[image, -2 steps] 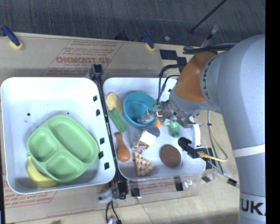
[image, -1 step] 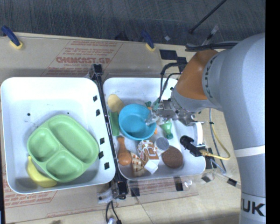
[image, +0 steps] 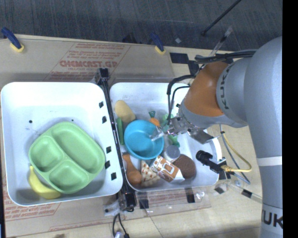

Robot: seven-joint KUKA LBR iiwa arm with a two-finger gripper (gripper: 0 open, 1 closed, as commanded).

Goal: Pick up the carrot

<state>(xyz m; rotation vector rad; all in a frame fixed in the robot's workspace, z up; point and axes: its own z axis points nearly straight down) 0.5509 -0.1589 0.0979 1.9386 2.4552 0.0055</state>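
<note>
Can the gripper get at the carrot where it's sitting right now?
Probably yes. The gripper is right beside the carrot, whose orange top shows, though the blue bowl crowds it closely.

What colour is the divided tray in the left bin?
Light green, seen in the camera view: the divided tray.

Beside my smooth grey metal arm, the blue bowl looks glossy plastic; left of it, the green plate matt plastic.
</note>
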